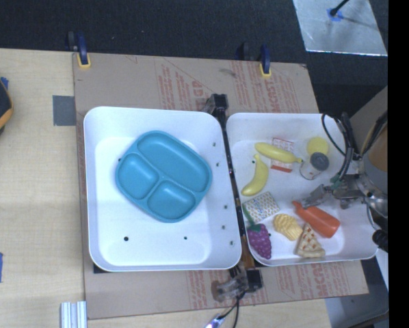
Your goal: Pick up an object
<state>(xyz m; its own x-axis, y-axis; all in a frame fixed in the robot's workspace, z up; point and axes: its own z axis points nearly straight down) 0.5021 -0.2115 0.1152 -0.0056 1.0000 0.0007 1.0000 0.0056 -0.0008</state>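
Camera view from above shows two shallow white bins on a brown cardboard sheet (191,80) printed with faint red lettering too blurred to read. Left bin (102,244) holds a smooth, glossy blue plate (163,175) moulded into three compartments. Right bin (286,118) holds small toy foods: two curved yellow bananas (256,176), a small white-and-red packet (282,145) whose print is illegible, a checkered cracker (261,206), purple grapes (260,240), a ridged yellow piece (287,225), a wedge-shaped slice (308,244), an orange carrot (319,219) and a yellow cylinder with a grey cap (317,154). The gripper (321,195) sits at the right bin's right side, just above the carrot; whether it grips anything I cannot tell.
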